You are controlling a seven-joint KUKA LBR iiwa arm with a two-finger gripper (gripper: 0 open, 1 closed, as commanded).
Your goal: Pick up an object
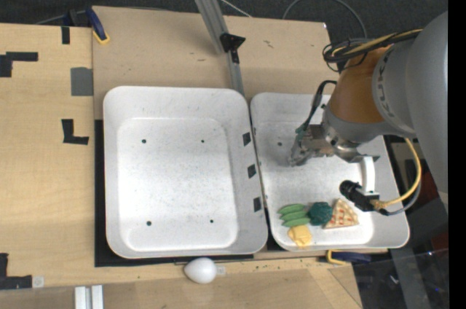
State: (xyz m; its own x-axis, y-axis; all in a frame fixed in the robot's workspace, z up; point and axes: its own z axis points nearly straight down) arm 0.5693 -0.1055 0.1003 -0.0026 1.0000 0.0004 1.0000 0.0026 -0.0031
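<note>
Gripper [300, 153] low over right bin [280, 111]; opening and contents: cannot tell. Toy foods [319, 213] likely light, rigid, slippery; grasp across narrow width.

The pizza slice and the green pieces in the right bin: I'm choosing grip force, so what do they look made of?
The pizza slice looks like moulded plastic toy food: flat printed colours, clean edges. The green pieces look like matte plastic or rubber, evenly coloured; which one is unclear. Right bin: white speckled plastic, apparently.
</note>
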